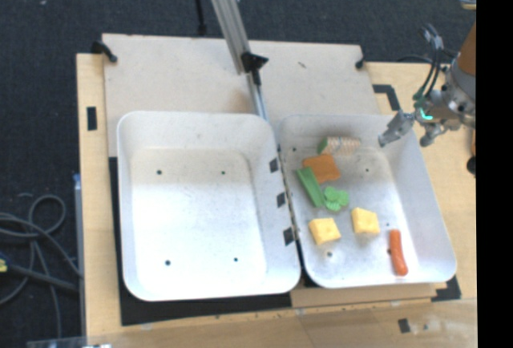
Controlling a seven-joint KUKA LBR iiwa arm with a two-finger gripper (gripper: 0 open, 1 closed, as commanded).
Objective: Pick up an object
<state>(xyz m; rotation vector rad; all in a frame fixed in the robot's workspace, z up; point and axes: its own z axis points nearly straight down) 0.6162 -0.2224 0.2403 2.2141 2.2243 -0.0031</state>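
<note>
Object candidates: all are lying loose in the right bin [425, 202], which is sitting toward the counter's [96, 178] right edge; none is being lifted.
Orange block [322, 168]: resting in the upper middle of the right bin, touching the green piece [321, 191] that is slanting down below it.
Pale ribbed piece [343, 146]: lying just above the orange block, nearest the bin's far wall.
Yellow cubes: one [324, 230] is sitting near the bin's front left, the other [365, 221] just beside it to the right, the two apart from each other.
Red-orange stick [397, 252]: lying upright in the picture toward the bin's front right corner, well apart from the rest.
Left bin [136, 178]: sitting beside the right bin, toward the counter's left edge.
Pincer [409, 128]: hovering over the far right corner of the right bin, at the end of the arm [457, 90] reaching in from the counter's right edge; nothing is showing between its fingers, and whether they are released or clenched cannot be told at this size.
Progress: the task is standing at its start, judging by the layout; no grasp is being made.
Remaining: choosing one piece, coming down over it, closing on it and raising it clear of the bin.
Likely nearest target: the pale ribbed piece, lying closest to the pincer, though this is a judgement only.
</note>
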